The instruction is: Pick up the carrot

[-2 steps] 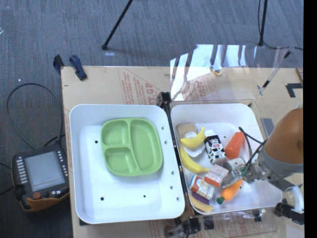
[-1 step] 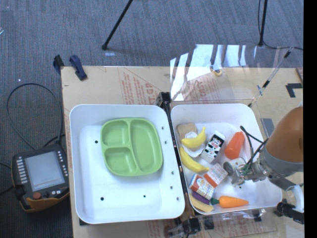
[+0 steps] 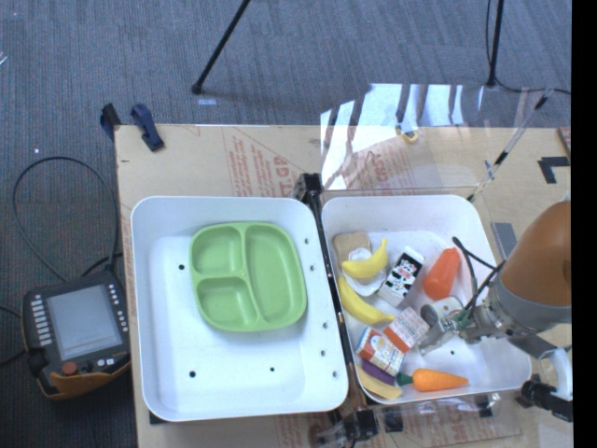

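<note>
The carrot (image 3: 438, 379), orange with a green top pointing left, lies flat near the front wall of the right bin (image 3: 485, 215). My gripper (image 3: 437, 329) hangs over the same bin, a short way behind the carrot and apart from it. It is reaching in from the right beneath the arm's orange band (image 3: 558, 255). Nothing shows held in it. The gripper's tip sits close to a small red and white packet (image 3: 408, 327).
The right bin also holds two bananas (image 3: 364, 263), a black and white carton (image 3: 402, 276), an orange-red toy (image 3: 442, 273), a juice box (image 3: 381, 349) and a purple piece (image 3: 378, 379). A green divided plate (image 3: 249, 274) lies in the left bin (image 3: 159, 371). A teach pendant (image 3: 79, 329) sits on the floor at left.
</note>
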Action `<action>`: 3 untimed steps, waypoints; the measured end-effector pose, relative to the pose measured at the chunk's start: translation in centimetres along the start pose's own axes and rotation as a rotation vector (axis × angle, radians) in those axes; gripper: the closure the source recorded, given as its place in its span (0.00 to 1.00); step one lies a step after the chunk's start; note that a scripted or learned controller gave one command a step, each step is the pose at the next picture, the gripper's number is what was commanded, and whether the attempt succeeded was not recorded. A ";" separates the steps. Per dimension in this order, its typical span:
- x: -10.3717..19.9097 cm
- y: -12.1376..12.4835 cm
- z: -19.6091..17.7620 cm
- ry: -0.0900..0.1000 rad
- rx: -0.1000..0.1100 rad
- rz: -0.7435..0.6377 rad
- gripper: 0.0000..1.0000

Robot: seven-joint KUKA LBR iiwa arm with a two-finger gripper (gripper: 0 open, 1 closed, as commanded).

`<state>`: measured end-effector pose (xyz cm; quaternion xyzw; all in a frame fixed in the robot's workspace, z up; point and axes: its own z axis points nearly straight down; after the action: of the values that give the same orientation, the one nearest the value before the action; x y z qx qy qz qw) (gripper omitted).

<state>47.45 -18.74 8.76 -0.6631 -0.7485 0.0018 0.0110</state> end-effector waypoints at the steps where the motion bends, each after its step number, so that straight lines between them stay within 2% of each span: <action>1: 0.0 0.0 -0.5 0.006 0.007 0.007 1.00; 2: 0.0 0.0 -0.5 0.006 0.007 0.009 0.00; 3: 0.0 -0.1 -1.0 0.011 0.013 0.014 1.00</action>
<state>47.42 -18.77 9.73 -0.6683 -0.7436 0.0032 0.0195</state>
